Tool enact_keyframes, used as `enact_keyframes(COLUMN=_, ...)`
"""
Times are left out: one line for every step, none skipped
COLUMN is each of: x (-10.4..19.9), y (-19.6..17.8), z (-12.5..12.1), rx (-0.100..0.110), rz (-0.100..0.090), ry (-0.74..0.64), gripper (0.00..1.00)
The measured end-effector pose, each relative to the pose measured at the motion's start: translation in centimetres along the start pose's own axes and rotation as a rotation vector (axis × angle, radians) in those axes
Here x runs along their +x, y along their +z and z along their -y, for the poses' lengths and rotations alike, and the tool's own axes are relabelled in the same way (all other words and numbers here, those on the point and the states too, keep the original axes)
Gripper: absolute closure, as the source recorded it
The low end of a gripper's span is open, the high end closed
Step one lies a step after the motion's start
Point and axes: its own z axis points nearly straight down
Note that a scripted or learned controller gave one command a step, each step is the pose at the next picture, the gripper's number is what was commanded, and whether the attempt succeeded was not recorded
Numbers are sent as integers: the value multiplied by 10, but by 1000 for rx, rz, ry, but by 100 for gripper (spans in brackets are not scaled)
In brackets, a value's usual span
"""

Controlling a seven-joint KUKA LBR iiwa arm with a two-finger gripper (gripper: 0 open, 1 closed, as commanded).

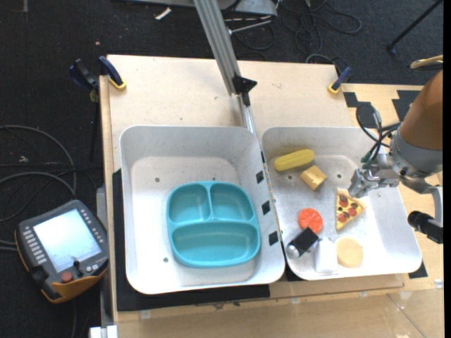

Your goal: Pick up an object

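The right bin [394, 231] holds a yellow corn-like piece [294, 160], a tan block [313, 177], a pizza slice [347, 209], a red round piece [310, 220], a black block [303, 242], a white piece [325, 256] and a pale round biscuit [349, 253]. My gripper [361, 183] hangs at the right side of this bin, just above the top edge of the pizza slice. I see nothing held in it.
The left bin [141, 153] holds a teal divided tray [211, 223]. A metal pole [220, 37] slants over the bench toward the bins' shared wall. Yellow clamps [113, 74] sit at the bench corners. A teach pendant [62, 247] lies off the bench at left.
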Motion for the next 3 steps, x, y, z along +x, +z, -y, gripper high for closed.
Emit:
enact_keyframes(x=0, y=-54, z=-2, rx=0, rz=0, ry=-1, gripper=100)
enact_keyframes(x=53, y=-65, z=-5, rx=4, rz=-4, ry=-6, gripper=100)
enact_keyframes(x=107, y=-54, z=-10, rx=7, rz=-5, ry=-6, gripper=100)
